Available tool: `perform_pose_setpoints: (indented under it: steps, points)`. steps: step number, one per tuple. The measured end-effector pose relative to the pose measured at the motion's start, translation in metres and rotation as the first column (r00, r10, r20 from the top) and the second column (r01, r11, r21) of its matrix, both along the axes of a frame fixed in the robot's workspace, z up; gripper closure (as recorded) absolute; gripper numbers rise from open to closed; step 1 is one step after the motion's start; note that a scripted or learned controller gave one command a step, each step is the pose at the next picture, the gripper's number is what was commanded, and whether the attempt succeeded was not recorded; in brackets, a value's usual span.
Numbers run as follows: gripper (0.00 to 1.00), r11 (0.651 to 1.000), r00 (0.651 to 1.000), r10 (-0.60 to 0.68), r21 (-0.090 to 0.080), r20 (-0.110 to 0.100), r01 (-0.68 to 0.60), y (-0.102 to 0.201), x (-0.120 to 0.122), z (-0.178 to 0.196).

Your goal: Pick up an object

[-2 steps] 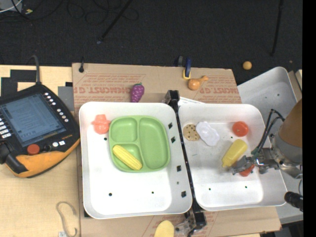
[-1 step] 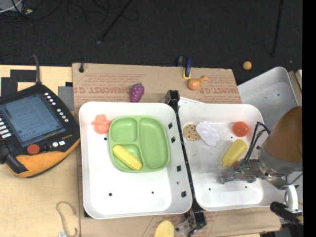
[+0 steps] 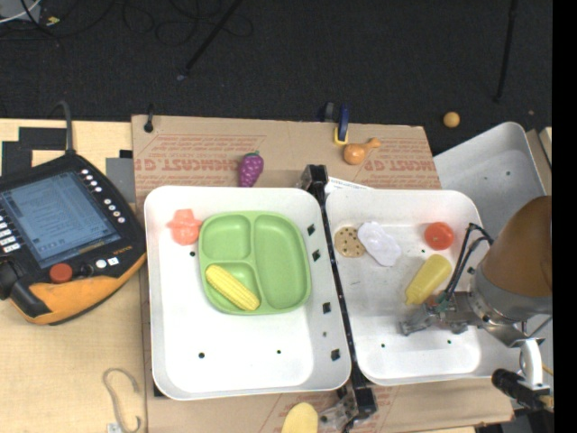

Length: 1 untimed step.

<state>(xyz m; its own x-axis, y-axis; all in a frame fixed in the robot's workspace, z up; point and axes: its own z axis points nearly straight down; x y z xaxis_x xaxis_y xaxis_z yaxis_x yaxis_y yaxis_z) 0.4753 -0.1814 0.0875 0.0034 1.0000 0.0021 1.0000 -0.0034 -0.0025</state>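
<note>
The grey two-finger gripper (image 3: 416,323) sits low in the right white plastic bin (image 3: 397,368), reaching in from the frame's right edge with the arm's orange band (image 3: 532,251) above it. Whether it is spread or closed cannot be told, and nothing is seen pinched in it. Just above and touching close to the gripper lies a yellow oblong plastic toy (image 3: 427,279), tilted toward the upper right. Near it, further up, is a small red round toy (image 3: 439,234). Toward the bin's upper left lie a pale translucent white lump (image 3: 380,244) and, touching its left side, a brown speckled cookie-shaped disc (image 3: 348,241).

The left white plastic bin (image 3: 234,368) holds a green three-compartment plate (image 3: 275,264), with a yellow toy corn cob (image 3: 232,288) in its lower-left compartment. A pink-orange toy (image 3: 184,226) lies just beside the plate's upper left.

Outside the bins, on brown cardboard (image 3: 198,156), rest a purple grape-bunch toy (image 3: 250,168) and an orange pear-shaped toy (image 3: 357,151). A yellow rounded toy (image 3: 300,418) sits at the bottom edge. A black and orange control pendant with a screen (image 3: 59,233) occupies the left of the frame.
</note>
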Motion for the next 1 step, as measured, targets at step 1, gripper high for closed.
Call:
perform_pose_setpoints:
  steps: [1]
  points:
    - [1.0,1.0,1.0,-0.007,-0.001,0.002,0.007,-0.0021,0.0002,0.0111]
